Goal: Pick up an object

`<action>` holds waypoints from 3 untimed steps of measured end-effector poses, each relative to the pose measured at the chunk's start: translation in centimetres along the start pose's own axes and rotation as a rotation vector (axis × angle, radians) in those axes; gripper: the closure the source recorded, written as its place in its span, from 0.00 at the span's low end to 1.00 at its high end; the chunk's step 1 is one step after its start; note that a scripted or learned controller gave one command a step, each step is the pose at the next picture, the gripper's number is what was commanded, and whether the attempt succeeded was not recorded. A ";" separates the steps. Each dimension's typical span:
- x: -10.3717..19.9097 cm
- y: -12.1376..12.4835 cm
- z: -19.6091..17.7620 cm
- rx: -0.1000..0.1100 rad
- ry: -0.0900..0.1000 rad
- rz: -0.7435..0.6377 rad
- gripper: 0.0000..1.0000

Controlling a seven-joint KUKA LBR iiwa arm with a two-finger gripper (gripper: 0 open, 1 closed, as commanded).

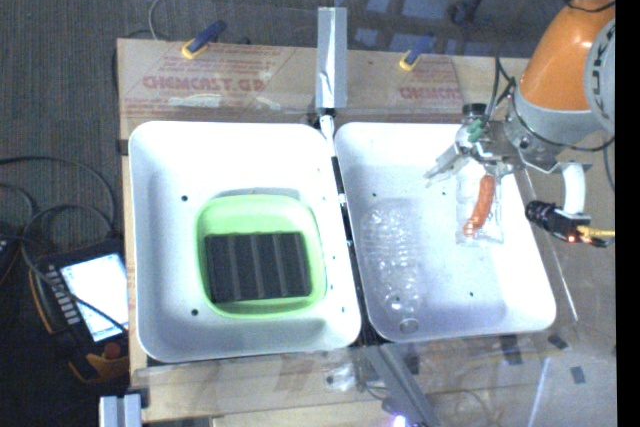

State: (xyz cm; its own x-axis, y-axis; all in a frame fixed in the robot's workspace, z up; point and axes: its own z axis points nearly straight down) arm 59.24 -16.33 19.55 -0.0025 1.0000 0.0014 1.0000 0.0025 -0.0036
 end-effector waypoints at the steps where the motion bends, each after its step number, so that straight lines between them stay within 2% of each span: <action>1: 0.6 -2.4 3.2 0.000 -0.002 0.003 0.00; 2: -3.2 -1.9 10.1 -0.001 0.001 0.164 0.00; 3: -3.0 -1.9 9.3 0.002 0.004 0.162 1.00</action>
